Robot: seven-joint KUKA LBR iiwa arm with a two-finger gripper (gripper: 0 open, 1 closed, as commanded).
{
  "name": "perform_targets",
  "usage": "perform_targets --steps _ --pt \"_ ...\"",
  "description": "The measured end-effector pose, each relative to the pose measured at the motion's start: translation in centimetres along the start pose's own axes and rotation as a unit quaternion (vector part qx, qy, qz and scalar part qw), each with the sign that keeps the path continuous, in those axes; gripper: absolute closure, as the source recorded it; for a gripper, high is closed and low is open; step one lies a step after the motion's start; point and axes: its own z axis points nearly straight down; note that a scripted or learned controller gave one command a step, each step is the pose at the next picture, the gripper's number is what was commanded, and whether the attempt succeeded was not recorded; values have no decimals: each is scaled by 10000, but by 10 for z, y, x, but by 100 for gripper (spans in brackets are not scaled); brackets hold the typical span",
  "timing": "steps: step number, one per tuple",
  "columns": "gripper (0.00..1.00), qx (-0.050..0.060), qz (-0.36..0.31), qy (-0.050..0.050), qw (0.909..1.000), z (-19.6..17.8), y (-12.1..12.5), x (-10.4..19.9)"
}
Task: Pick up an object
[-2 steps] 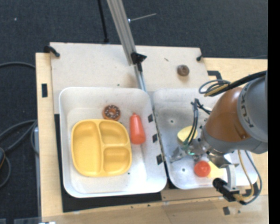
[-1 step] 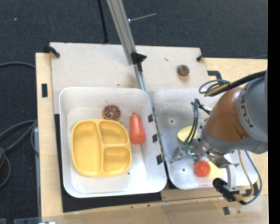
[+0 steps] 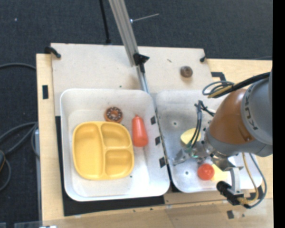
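My gripper (image 3: 184, 156) hangs low over the right bin (image 3: 168, 109), under the orange band of the arm (image 3: 232, 120). A small red round object (image 3: 205, 171) lies just to its right on the bin floor, apart from it. Behind the gripper, a pale yellow object (image 3: 188, 137) is partly hidden by the wrist and cables. In the left bin (image 3: 85, 97) a yellow divided tray (image 3: 103, 150) lies flat. A brown donut (image 3: 113, 114) sits behind the tray, and a red-orange oblong object (image 3: 139, 131) lies at the tray's right side.
A slanted metal pole (image 3: 126, 25) rises from the bench behind the bins. A small brown disc (image 3: 186, 71) lies on the board behind the right bin. Another pale yellow piece (image 3: 223, 175) lies under the arm at the right bin's near corner.
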Motion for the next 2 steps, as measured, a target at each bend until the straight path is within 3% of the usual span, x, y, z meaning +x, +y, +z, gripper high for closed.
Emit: perform_targets --steps 1,2 --pt "0 -29 -45 2 10000 -105 2 31" --pt "0 9 -15 -6 10000 -100 0 25"
